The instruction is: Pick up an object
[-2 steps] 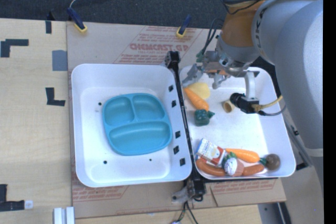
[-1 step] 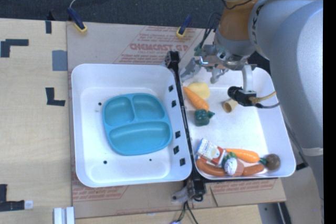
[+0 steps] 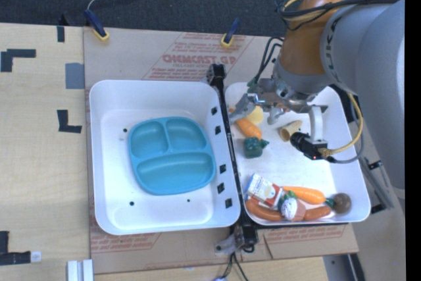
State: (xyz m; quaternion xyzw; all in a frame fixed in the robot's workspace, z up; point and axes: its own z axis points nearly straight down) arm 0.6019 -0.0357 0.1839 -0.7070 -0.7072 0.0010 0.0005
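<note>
claw (image 3: 262,107) hangs low over the right bin (image 3: 342,161), fingers spread apart, nothing seen between them. nearest target: small carrot (image 3: 247,127) just beneath, by a yellow piece (image 3: 255,115). judgement: centre the fingers across the carrot's narrow width, drop straight, close before lifting; the bin divider is close, so mind it. also in the right bin: green toy (image 3: 254,147), carton (image 3: 263,189), long carrot (image 3: 304,194), sausage (image 3: 283,212). left bin (image 3: 105,161) holds a blue divided plate (image 3: 172,154).
</note>
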